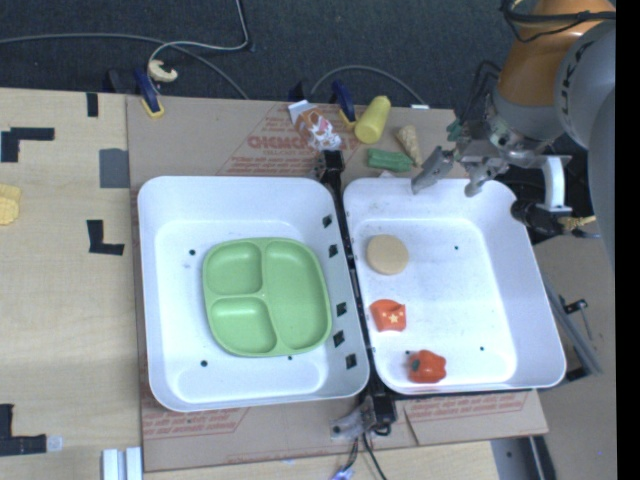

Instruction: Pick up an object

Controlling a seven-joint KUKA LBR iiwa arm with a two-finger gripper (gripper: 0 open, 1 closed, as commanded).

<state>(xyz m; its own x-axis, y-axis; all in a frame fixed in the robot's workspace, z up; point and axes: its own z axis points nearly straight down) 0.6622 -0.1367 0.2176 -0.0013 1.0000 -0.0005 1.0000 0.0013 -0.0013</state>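
While the tool (451,173) hangs spread, a round tan disc (387,254) lies in the smooth white bin (505,298).

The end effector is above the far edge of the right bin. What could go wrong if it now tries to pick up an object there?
1. The end effector hovers at the back rim of the right bin; descending here, it might strike the rim.
2. The tan round piece, the orange-red piece and the red piece all lie toward the bin's left side and front, apart from it, so a straight descent would probably close on nothing.
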